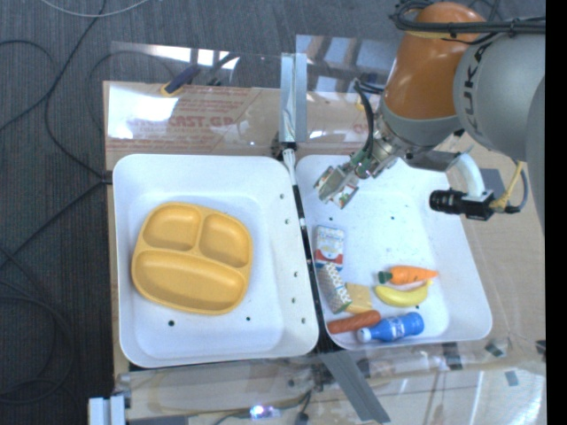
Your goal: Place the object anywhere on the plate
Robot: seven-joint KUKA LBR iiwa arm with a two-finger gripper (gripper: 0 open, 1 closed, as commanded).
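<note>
Over right bin, upper-left corner: we log the gripper (335,186), apart from the items.
Gripper state: spread or pressed together, we cannot tell.
Plate: yellow plate (190,257) in left bin (266,171).
Objects: carrot (409,274), banana (401,295), blue bottle (392,328) along right bin's (456,237) lower edge.

Bare floor spans the right bin's (461,264) upper half; toys (381,304) crowd its lower-left corner.

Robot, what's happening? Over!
Gripper over right bin's upper left, nothing between fingers. Yellow plate bare in left bin. Toys clustered low right; nothing blocking.
</note>
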